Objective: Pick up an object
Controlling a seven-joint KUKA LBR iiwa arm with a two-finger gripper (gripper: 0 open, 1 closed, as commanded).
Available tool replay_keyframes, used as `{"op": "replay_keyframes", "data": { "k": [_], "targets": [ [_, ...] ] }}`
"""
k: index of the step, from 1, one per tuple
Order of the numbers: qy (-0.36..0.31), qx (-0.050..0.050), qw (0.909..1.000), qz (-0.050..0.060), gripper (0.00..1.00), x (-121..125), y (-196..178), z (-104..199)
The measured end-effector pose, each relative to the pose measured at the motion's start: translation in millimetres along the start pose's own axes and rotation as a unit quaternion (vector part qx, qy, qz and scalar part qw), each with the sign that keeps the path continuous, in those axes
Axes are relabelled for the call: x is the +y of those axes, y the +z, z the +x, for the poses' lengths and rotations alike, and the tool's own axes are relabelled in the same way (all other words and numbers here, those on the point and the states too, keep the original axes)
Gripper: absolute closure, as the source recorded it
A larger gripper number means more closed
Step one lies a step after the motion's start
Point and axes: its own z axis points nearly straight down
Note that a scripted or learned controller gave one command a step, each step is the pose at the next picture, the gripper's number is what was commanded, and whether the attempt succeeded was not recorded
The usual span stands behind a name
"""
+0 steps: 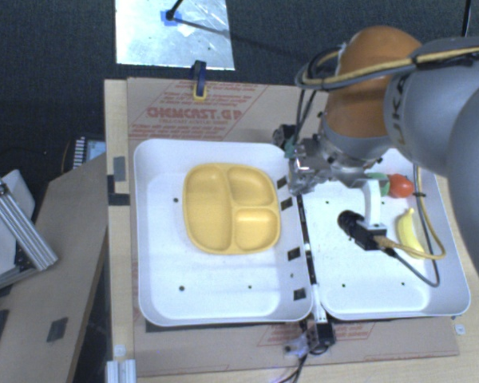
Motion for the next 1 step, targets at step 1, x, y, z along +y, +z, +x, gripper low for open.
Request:
{"op": "replay_keyframes", "data": {
  "k": [1],
  "targets": [
    [0.0, 0.0, 1.0, 0.0, 1.0, -12.7, -0.2, 50.6]
  ]
}}
